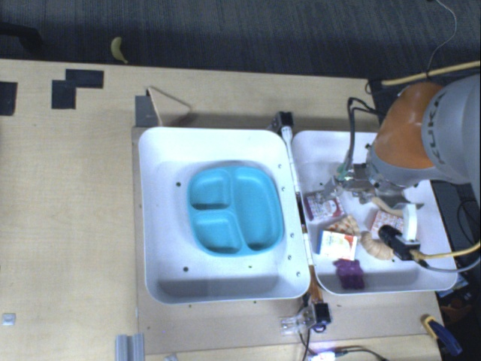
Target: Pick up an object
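— Although several small things are heaped in the right bin (323, 147), which of them is being worked on?

— That cannot be told. The gripper (359, 189) is seen low over the right bin's middle, above a cluster made up of a dark red packet (322, 206), an orange and white carton (337, 242), a purple block (349, 274), a beige croissant-shaped piece (376, 245) and a white tube (410, 222).

— Is anything held?

— Whether the jaws are parted or closed cannot be made out (they are largely masked by the wrist and its fittings), and nothing can be seen clamped between them.

— What else is hidden or cut off?

— Much of the bin's far right is covered by the grey arm (458, 138) and its orange band (406, 130), and the arm itself is cut by the picture's edge. Small beige bits beside the carton are too blurred to name.

— And the surroundings?

— Both bins are set side by side on a pale wooden bench (68, 224). A blue divided tray (235, 209) is lying in the left bin (161, 201). Black tape marks (75, 86) are stuck at the bench's far left, and a dark carpeted floor (225, 13) is seen beyond, with a small yellow object (118, 49) on it. A yellow cable (447, 256) is trailed over the right bin's near rim.
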`<state>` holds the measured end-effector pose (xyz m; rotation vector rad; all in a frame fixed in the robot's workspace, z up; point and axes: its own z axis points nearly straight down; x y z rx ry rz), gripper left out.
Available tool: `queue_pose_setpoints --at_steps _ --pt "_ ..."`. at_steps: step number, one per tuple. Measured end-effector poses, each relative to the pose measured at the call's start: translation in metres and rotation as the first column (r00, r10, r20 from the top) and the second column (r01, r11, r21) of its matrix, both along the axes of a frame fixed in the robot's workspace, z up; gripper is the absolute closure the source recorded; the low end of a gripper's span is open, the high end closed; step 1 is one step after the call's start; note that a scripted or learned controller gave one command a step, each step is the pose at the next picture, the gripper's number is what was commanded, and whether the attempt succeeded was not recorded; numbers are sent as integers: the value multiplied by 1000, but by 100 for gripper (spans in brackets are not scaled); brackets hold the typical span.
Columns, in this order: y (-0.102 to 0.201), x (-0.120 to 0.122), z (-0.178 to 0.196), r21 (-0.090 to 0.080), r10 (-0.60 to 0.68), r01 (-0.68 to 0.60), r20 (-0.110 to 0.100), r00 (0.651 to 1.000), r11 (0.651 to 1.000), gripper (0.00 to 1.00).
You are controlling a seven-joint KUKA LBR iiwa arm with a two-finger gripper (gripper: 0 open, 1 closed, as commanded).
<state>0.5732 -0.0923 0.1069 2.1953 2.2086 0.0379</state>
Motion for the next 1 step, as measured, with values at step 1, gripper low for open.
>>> queue_pose_setpoints --at_steps 1 --pt "2 -59 -16 1 -5 5 -17 1000 1000 0"
